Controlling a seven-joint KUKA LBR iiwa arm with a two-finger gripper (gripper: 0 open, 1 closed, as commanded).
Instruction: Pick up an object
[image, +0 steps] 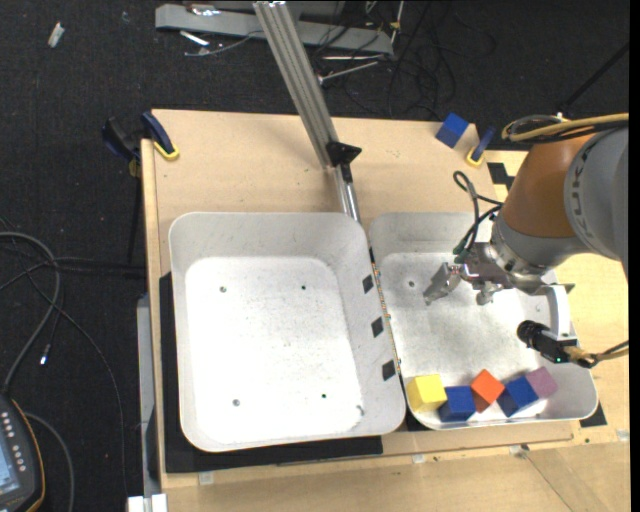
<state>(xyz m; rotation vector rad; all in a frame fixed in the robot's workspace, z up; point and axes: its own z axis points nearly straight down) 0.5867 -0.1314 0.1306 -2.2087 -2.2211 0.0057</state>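
Still the approach step: gripper hovering over the right bin, fingers spread, pinching nothing. Blocks clustered along the near wall: yellow block, orange block. Next, probably: shift nearer, descend, close.

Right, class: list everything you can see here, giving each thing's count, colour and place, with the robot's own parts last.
Bins: two, white, side by side on the bench.
Blocks: five, along the near edge of the right bin: yellow, blue, orange, blue, purple.
Loose block: one, blue, on the bench's far right corner.
Clamps: two, blue and yellow, at the far corners.
Arm: one, grey and orange, over the right bin.
End effector: one, above the bin floor, holding nothing.
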